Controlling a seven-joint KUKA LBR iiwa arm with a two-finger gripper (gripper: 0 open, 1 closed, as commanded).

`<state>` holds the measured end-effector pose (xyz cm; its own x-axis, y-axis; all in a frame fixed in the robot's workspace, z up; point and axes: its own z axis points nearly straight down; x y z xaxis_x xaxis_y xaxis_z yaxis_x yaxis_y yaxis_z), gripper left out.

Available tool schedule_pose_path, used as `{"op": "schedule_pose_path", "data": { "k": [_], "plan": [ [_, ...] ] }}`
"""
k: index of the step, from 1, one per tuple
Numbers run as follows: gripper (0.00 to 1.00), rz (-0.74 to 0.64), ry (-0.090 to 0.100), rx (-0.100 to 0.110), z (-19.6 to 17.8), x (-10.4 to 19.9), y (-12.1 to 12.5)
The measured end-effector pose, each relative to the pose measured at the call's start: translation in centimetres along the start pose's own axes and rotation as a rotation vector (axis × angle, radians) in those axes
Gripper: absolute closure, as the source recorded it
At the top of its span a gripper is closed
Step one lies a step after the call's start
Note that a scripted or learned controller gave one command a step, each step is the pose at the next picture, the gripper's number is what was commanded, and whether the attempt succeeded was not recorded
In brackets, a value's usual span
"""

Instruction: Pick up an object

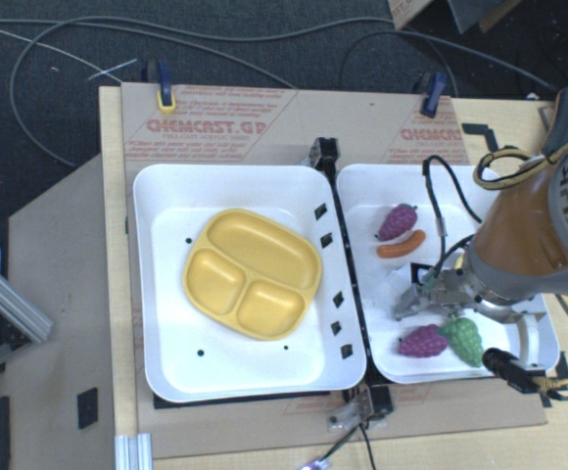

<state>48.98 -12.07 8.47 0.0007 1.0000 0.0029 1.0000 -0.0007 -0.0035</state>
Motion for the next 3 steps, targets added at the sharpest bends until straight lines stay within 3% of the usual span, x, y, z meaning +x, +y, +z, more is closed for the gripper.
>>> {"op": "schedule_pose_path", "data": {
  "k": [1, 3],
  "plan": [
    [1.0, 0.001, 0.0, -0.002, -1.1, 0.0, 0.1],
    [1.0, -0.003, -0.004, -0.011, -13.2, 1.1, 0.6]
  ]
}}
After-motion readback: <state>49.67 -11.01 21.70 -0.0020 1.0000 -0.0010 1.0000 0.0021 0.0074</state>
